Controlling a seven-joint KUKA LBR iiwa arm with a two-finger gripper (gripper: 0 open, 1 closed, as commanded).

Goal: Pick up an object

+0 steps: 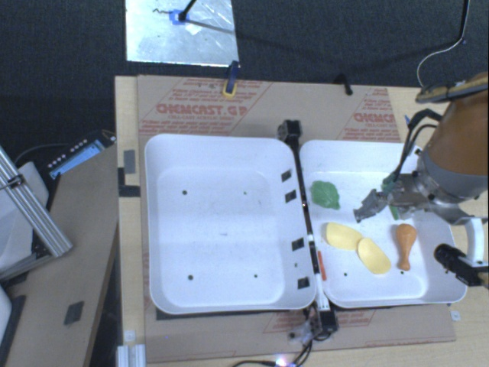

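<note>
1. Camera view is showing the grey two-finger gripper point(368, 206) hanging low over the right-hand shallow white plastic bin point(359, 155), roughly at its middle, with the fingers pointing toward the left of the picture.
2. Whether those fingers are standing apart or together is not coming through clearly, and nothing is showing between them.
3. Behind the gripper, the grey arm with its orange band point(458, 140) is reaching in from the right edge, covering the bin's right side.
4. Just left of the gripper and slightly above it, a crumpled green leafy object point(325, 194) is lying on the bin floor, apart from the fingertips.
5. Below the gripper, two flat pale yellow oval pieces are lying side by side: the left yellow piece point(343, 236) and the right yellow piece point(374, 256), touching or nearly touching.
6. Right of them, an orange-brown drumstick-shaped toy point(405, 244) is lying with its thick end uppermost.
7. Across a black divider strip point(303, 212), the left-hand shallow white plastic bin point(164, 205) is sitting beside the right one.
8. Both bins are resting on a printed brown cardboard sheet point(199, 105).
</note>
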